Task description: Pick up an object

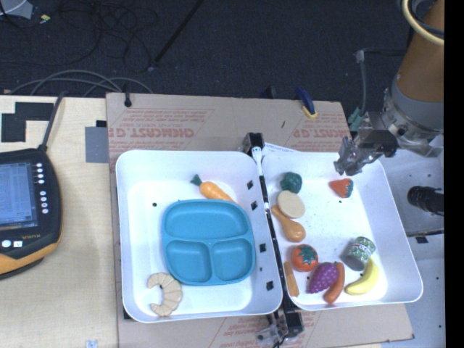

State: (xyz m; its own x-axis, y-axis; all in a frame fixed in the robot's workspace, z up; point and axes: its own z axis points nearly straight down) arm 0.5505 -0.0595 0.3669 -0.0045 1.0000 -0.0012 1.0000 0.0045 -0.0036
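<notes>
My gripper hangs over the far right part of the right bin, just above and left of a red strawberry. Nothing shows between its fingers. Lower in that bin lie a dark green piece, a beige round piece, an orange-brown pear shape, a tomato, purple grapes, a sausage, a banana and a grey can.
The left bin holds a blue divided tray, a carrot and a croissant. A tablet-like pendant lies on the bench at the far left. Cardboard lies under the bins.
</notes>
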